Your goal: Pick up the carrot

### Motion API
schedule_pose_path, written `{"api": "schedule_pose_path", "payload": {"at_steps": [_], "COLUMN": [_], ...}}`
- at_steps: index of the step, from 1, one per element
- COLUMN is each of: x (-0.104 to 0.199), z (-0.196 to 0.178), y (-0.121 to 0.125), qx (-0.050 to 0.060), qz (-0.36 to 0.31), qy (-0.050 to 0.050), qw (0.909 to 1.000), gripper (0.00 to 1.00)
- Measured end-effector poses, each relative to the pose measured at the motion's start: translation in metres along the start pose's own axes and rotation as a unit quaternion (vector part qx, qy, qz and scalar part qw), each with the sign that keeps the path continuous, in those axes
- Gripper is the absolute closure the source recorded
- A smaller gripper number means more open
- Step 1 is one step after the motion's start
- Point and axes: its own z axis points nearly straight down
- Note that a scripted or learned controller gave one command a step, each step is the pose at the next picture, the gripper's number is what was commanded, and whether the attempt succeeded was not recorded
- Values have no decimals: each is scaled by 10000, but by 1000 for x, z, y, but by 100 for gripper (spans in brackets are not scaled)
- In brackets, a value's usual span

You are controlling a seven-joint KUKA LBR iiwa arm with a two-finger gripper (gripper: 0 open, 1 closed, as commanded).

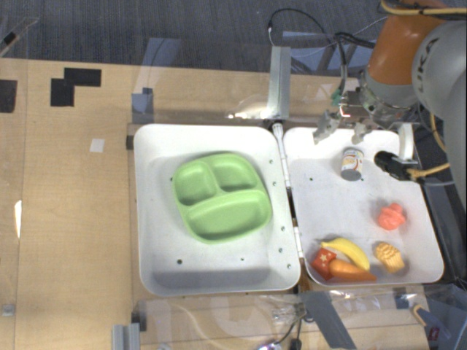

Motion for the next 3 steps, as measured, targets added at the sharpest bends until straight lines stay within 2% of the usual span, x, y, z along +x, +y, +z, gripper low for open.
{"api": "schedule_pose_path", "payload": {"at_steps": [1,2,3], "x": [2,-73,-104], "z": [-12,-241,-208], "y": [2,7,7], "qx": [-26,-29,-12], "qz": [-25,-1430,-1340], "qy": [2,-20,-17], "qw": [10000,9897,9910], "gripper": [100,100,100]}}
